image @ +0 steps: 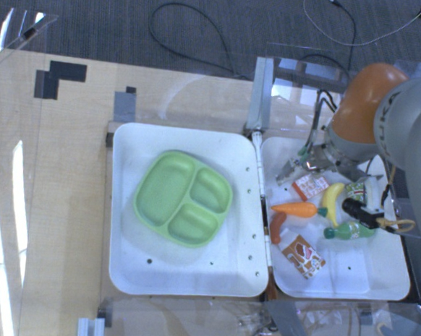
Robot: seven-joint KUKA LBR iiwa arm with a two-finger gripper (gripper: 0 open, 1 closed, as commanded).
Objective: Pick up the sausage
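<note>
The sausage (276, 227), a short reddish-brown piece, lies in the right bin (347, 279) close to its left wall, just below an orange carrot (294, 209). My gripper (303, 166) hangs over the back part of that bin, above a red and white box (310, 186). It is well behind the sausage and apart from it. Nothing shows in the gripper's grasp.
Also in the right bin are a yellow banana (331, 197), a green bottle (345, 231) and a brown patterned packet (304, 256). The left bin (126, 266) holds a green divided plate (183, 198). A narrow wall separates the two bins.
</note>
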